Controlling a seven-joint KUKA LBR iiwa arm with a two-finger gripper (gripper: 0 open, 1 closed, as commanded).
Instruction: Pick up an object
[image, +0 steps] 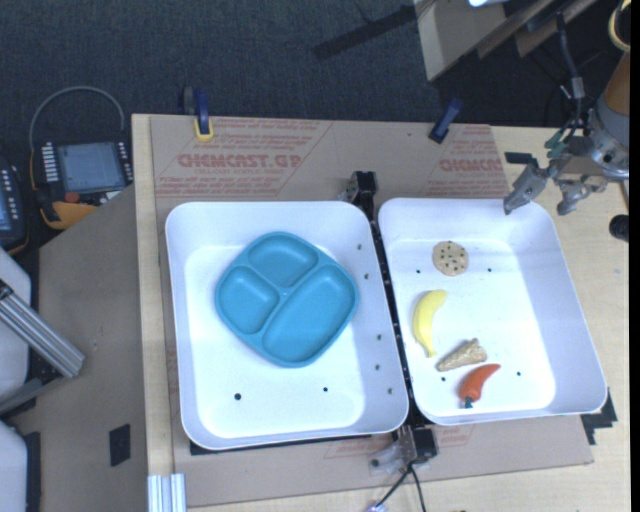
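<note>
Nearest, the chili (479, 382) lies below the banana (429, 318), cookie (450, 258) above it; nothing lifted yet. Pincer (545, 192), fingers apart and empty, hangs up-right of the banana.

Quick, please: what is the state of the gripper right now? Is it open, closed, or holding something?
Gripper: open, holding nothing, above the far right corner of the right white bin.

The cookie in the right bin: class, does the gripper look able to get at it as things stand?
Probably yes. The cookie lies alone, apart from the banana, with nothing over it, and the open gripper hovers above the right bin's far corner.
</note>
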